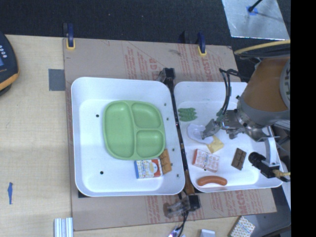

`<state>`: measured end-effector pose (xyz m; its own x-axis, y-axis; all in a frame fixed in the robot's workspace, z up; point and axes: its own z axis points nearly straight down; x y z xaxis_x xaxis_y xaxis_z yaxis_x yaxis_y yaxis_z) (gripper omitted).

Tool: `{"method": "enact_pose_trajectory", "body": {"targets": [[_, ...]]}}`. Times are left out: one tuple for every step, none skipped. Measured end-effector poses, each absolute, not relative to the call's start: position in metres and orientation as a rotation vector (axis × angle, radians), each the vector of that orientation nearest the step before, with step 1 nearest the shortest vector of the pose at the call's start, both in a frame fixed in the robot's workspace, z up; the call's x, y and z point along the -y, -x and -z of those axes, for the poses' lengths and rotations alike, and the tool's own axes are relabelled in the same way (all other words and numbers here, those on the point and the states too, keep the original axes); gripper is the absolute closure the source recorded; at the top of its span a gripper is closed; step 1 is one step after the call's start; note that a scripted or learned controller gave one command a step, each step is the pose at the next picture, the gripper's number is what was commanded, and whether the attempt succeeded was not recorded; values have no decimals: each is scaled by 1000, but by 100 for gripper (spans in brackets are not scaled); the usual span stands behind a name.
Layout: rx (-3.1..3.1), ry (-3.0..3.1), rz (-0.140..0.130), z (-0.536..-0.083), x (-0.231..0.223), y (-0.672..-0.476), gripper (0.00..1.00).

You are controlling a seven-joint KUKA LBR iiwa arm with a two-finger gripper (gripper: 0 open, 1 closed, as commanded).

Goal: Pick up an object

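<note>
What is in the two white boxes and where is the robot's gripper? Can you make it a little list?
left bin: green divided plate, small blue and white packet with a brown item beside it
right bin: green leafy toy, clear item, yellow piece, red and white packet, brown bar, sausage
arm: reaches in from the right, over the right bin
gripper: above the clear item and yellow piece
held: nothing seen between its fingers
</note>
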<state>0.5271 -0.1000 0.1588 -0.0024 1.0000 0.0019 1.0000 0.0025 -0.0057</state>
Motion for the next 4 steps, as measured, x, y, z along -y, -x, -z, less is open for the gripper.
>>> {"method": "enact_pose_trajectory", "body": {"targets": [[2232, 2227, -2, -93, 105, -525, 0], [2232, 2226, 5, -107, 105, -527, 100], [2232, 2224, 4, -106, 105, -527, 0], [2231, 2225, 2, -116, 106, -527, 100]]}}
